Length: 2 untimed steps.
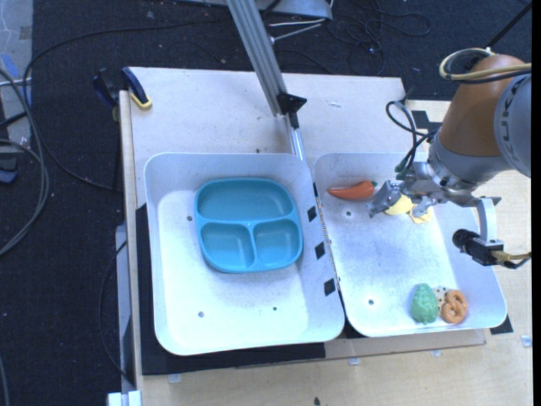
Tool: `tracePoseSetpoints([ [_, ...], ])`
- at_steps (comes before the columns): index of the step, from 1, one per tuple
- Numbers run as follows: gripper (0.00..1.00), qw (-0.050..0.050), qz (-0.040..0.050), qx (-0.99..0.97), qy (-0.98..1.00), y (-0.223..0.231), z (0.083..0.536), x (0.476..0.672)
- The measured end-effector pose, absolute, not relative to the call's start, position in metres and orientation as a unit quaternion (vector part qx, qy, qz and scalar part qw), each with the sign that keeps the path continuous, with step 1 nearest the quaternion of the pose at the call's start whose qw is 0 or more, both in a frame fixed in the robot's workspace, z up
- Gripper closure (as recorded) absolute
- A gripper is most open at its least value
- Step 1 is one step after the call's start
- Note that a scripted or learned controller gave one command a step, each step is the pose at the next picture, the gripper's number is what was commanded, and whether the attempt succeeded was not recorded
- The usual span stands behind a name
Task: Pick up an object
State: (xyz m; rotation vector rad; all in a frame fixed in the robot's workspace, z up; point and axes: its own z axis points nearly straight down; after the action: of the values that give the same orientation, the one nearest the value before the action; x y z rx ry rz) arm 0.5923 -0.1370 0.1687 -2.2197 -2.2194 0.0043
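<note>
My gripper (399, 198) hangs low over the far part of the right bin (380, 260), below the grey wrist and orange band. A small yellow object (399, 207) lies right at the gripper, partly hidden by it; whether it is gripped I cannot tell. An orange-red carrot (351, 190) lies just to the gripper's left, apart from it. In the bin's near right corner a green lumpy object (424, 303) sits beside a brown pretzel (454, 305).
The left bin (177, 269) holds a blue divided tray (249, 224). A slanted metal pole (258, 45) comes down to the bench at the back, between the bins. Black clips (322, 248) sit along the rim where the bins meet. Cables hang beside the arm at right.
</note>
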Motion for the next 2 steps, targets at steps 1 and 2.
tracePoseSetpoints([
  [1,0.00,0.002,0.0018,-0.707,-0.707,-0.138,0.104,0.593],
  [2,0.00,-0.001,0.0002,-0.707,-0.707,-0.137,0.093,0.593],
])
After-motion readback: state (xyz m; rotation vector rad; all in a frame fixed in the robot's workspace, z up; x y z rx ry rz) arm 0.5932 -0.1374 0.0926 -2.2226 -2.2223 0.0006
